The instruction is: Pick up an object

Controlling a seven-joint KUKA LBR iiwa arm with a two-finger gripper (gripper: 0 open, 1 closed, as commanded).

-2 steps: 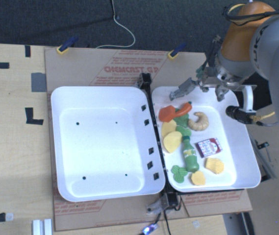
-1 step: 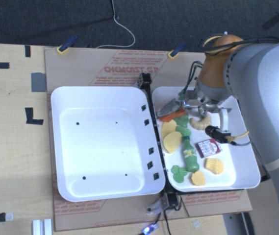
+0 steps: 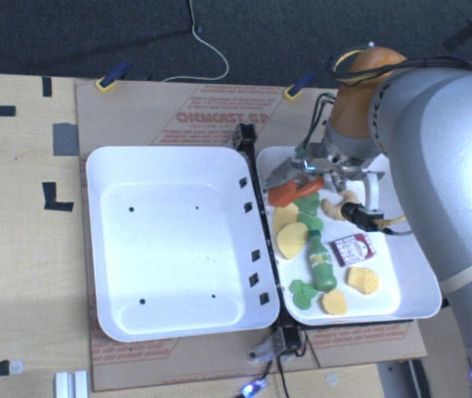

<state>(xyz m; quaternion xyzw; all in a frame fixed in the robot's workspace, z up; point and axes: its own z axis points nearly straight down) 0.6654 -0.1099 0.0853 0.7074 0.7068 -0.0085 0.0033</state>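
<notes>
Grey, smooth-cased arm [image 3: 435, 172] fills the right side, its orange band [image 3: 356, 110] above the wrist; gripper [image 3: 306, 172] hangs over the right bin [image 3: 414, 293] (rear end), directly above an orange carrot-shaped piece [image 3: 292, 192]; finger state cannot be determined; green bottle [image 3: 320, 262], yellow rounded pieces [image 3: 290, 240] and red packet [image 3: 352, 249] lie nearby; left bin [image 3: 169, 239] glossy white.
</notes>
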